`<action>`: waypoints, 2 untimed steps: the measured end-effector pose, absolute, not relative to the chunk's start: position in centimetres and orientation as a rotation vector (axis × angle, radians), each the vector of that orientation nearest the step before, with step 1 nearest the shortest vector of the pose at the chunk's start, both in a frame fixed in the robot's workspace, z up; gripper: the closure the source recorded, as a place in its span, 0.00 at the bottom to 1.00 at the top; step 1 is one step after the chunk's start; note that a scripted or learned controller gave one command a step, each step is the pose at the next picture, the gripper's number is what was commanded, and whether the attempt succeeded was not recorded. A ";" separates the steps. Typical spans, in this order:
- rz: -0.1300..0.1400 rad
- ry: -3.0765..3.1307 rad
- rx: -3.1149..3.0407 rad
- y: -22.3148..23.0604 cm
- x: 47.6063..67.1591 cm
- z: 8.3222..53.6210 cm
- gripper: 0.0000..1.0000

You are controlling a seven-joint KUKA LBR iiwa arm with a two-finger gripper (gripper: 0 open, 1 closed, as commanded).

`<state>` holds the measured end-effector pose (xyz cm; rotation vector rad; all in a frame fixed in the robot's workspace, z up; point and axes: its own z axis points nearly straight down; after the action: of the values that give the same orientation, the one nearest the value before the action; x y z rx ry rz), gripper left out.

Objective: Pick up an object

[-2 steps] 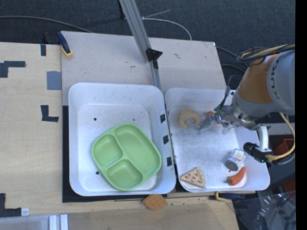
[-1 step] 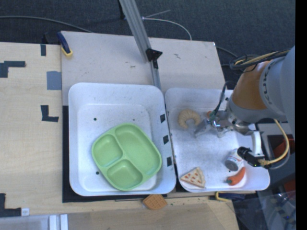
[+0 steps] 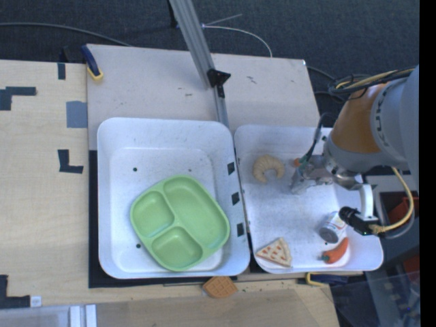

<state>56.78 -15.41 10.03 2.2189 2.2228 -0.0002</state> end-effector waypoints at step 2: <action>0.002 2.221 2.218 -15.5 57.4 18.8 1.00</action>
<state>57.45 -15.48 18.76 2.2183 2.2214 0.0018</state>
